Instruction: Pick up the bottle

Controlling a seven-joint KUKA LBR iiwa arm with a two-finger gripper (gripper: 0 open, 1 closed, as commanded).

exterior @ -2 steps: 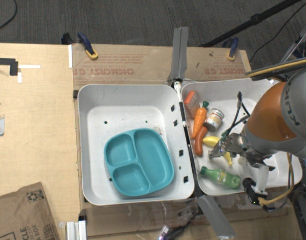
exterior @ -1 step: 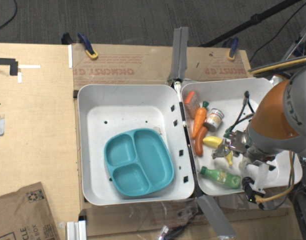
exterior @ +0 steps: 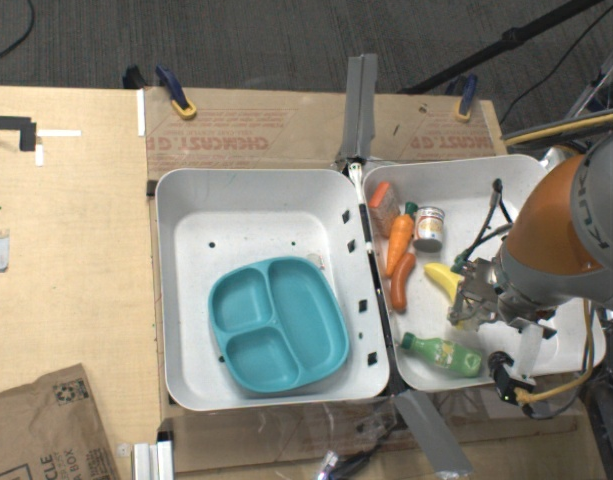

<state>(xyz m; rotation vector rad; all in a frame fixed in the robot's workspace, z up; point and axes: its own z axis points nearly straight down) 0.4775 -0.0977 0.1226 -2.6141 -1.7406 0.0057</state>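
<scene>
A small green bottle (exterior: 442,354) with a yellow-green label lies on its side near the front edge of the right bin (exterior: 516,173), its cap pointing left. My gripper (exterior: 470,304) hangs over the middle of the right bin, just above and slightly right of the bottle and beside a yellow banana (exterior: 442,278). The gripper is apart from the bottle, and nothing shows in its grasp. The grey arm with its orange band (exterior: 551,230) covers the right side of this bin.
An orange carrot (exterior: 399,240), a red-orange sausage-shaped piece (exterior: 402,282), a small jar (exterior: 428,227) and a pale orange-capped item (exterior: 383,201) lie along the right bin's left side. A teal divided plate (exterior: 277,323) sits in the left bin (exterior: 186,268).
</scene>
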